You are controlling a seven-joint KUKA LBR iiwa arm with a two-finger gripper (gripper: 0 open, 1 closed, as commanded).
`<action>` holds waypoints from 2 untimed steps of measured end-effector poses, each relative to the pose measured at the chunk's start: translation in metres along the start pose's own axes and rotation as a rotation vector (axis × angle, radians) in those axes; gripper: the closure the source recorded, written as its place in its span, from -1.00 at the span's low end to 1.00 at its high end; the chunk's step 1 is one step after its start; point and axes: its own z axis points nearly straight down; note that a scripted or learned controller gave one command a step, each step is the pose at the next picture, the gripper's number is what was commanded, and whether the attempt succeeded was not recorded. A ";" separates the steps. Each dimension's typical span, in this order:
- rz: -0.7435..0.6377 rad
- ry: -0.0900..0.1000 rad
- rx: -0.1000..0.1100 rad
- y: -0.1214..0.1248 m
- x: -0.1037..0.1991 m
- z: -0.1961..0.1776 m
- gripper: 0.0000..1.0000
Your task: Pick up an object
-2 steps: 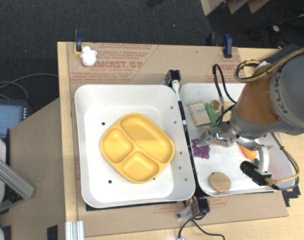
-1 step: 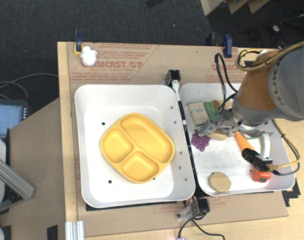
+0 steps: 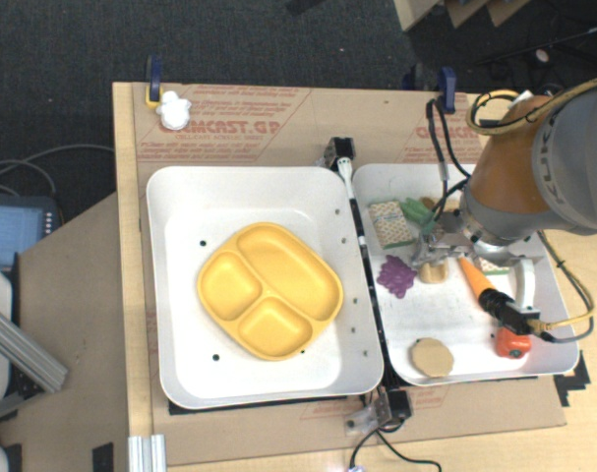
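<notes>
Right bin (image 3: 549,362), arm bent low, hand (image 3: 428,254) beside purple toy (image 3: 396,277)

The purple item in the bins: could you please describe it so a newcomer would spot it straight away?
Look at the right bin, the one the arm reaches into. Near its left wall, just left of the gripper, lies a small purple bunch of grapes. It is the only purple, knobbly thing there; the neighbours are a tan round disc and an orange carrot.

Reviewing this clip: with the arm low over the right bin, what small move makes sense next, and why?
Probably a short straight descent. The gripper sits among the right bin's clutter, directly above a small tan piece, with the purple grapes beside it and the carrot on the other side. Nothing looks lifted yet.
</notes>
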 end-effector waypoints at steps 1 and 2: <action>0.000 0.000 0.002 0.000 0.000 0.001 -1.00; -0.001 -0.001 -0.005 -0.030 -0.002 0.008 -1.00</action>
